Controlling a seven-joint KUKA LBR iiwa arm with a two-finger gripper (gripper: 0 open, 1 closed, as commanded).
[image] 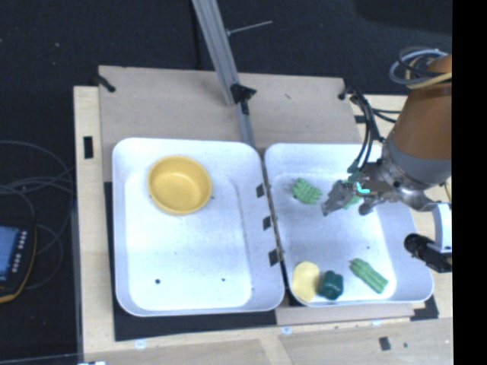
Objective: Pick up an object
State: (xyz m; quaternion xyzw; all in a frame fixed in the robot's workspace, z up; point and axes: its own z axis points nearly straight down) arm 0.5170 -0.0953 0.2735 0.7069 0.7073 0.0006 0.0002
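While the arm (422, 128) reaches in from the right, the jaws (346, 198) hang over the right bin (396, 219), up in its far half. Honestly can't tell if they're apart or together, it's just a dark blur down there with a little teal light on it, and I don't see anything between them.

Right bin has four things in it: a green ridged block (306, 192) just left of the jaws, close but not touching as far as I can see, then along the near edge a pale yellow lump (304, 278) with a dark green piece (331, 285) right up against it, and a longer green piece (369, 274) lying slanted a bit to the right of those.

Left bin (190, 280) holds a yellow bowl (179, 184), upright, in its far left corner. Both bins sit side by side on the table (304, 97).
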